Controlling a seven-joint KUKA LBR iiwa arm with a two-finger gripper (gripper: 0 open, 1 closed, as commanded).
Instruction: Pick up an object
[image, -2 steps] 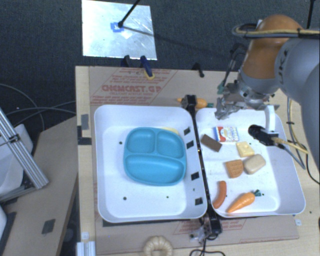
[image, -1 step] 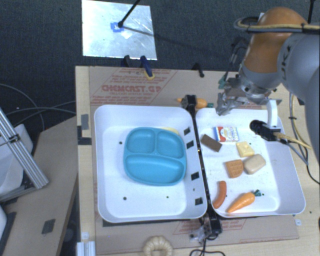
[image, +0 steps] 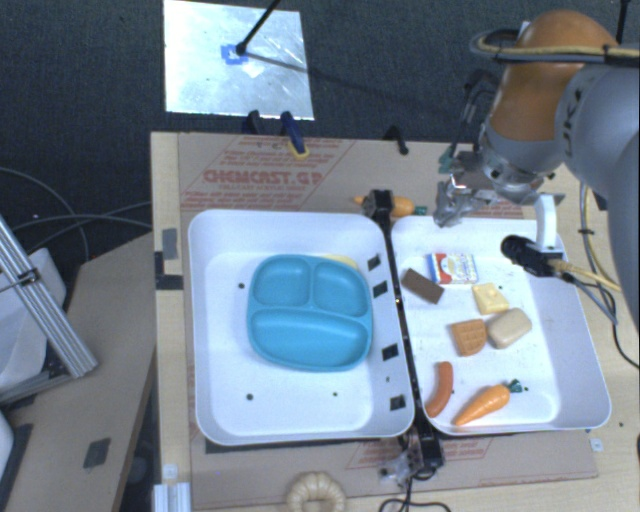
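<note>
Arm: grey, with an orange band, reaching in from the right; its far part is cut off by the picture's edge.
Gripper: hangs over the far rim of the right bin, near the divider between the two bins.
Fingers: small, dark and blurred against the rim; I cannot tell whether they are wide or narrow, and nothing shows between them.
Left bin: holds a blue sectioned plate in its middle, with bare white floor all round it.
Right bin contents: a red-and-white packet nearest the gripper; a brown block, long axis slanting from far-left to near-right; a yellow piece; a tan piece just beside an orange-brown piece.
Near edge: a sausage lying nearly lengthwise, and a carrot with its green end towards the far right.
Open room: bare floor along the right wall.
Hidden: a yellow thing half behind the divider's far end.
Worktop: printed cardboard under both bins.
</note>
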